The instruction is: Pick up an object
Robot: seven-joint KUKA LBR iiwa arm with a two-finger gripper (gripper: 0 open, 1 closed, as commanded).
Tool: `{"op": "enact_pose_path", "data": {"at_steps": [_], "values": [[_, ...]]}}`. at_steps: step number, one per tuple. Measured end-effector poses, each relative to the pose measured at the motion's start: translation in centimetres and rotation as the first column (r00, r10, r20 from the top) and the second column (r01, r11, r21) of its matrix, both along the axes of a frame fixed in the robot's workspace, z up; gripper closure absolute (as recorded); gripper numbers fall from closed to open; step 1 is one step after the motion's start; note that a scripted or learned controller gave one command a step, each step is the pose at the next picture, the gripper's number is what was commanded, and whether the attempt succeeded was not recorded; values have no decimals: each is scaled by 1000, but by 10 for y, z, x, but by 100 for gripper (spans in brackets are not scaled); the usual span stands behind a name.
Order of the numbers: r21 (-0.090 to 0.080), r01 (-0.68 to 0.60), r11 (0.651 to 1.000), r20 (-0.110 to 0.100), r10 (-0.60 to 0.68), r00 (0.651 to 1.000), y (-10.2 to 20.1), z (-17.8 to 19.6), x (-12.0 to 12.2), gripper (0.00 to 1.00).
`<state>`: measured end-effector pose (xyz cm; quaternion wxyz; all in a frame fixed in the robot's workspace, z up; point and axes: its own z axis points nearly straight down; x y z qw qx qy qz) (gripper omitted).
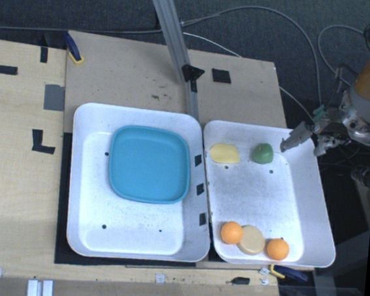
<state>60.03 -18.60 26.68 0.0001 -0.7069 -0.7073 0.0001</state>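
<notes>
1. The hand (302, 138) hung over the top right edge of the right bin (320, 211). Its two fingers were spread apart, and nothing was between them.
2. A green ball (262, 153) sat in that bin, near the hand but not touching it.
3. A yellow lump (224, 154) lay just left of the green ball.
4. Along the bin's near wall sat an orange ball (230, 232), a tan disc (251, 240) and another orange ball (277, 249), all close together.
5. The left bin (87, 186) held a blue plate (150, 164).
</notes>
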Motion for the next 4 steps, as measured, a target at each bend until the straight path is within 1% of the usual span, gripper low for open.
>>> {"op": "enact_pose_path", "data": {"at_steps": [1,3,4], "values": [[1,0,1000,-5,0,1000,-7,-54,6,0],[1,-1,1000,-3,1,1000,-1,-177,-3,0],[0,0,1000,0,0,1000,-2,-165,-3,100]]}}
